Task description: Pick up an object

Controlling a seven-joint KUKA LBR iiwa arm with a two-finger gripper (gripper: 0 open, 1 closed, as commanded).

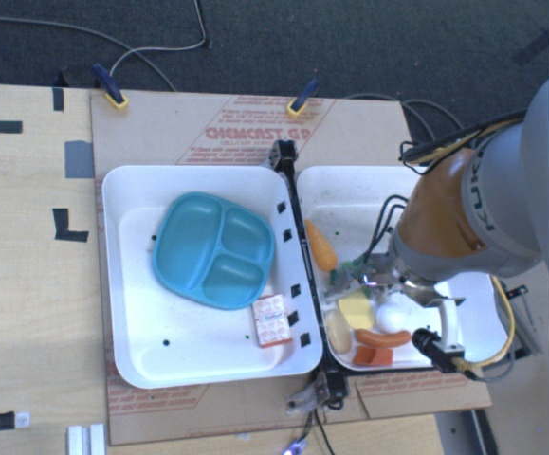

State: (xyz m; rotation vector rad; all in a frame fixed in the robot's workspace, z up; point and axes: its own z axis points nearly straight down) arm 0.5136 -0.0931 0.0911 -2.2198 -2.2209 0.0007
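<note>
The right bin (342, 191) holds small toy foods: an orange carrot (320, 247), a yellow cheese wedge (355, 310), a white egg (389, 317), a red sausage (380, 338), a beige potato-like piece (338, 330) and an orange-red piece (373, 355). My gripper (376, 279) reaches down into this bin from the right, just above the cheese and egg. A small green item (347, 274) lies right by its tip. The wrist hides the fingers.
The left bin (122, 254) contains a blue divided plate (213, 249) and a small red and white packet (271, 319). The bins share a black-clipped rim (295, 245). Both rest on cardboard (246, 131) with yellow clamps.
</note>
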